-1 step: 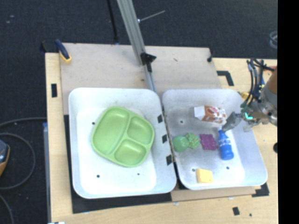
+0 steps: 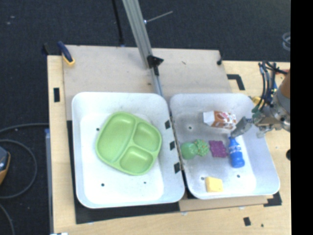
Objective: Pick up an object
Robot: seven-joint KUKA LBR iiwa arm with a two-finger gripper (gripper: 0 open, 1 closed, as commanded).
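Yellow block sits nearest, front of the right bin. Left bin holds a green divided plate, tilted diagonally. Right bin, left to right: green lumpy toy, purple piece, white-orange carton lying roughly crosswise, blue bottle with long axis near vertical in view, cap toward gripper. Arm cut off at right edge; pincer blurry above the bottle top, state can't tell.

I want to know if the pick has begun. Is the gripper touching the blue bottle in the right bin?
Cannot tell. In the camera view the gripper sits just above the top of the blue bottle, and no plain gap or contact is visible between them.
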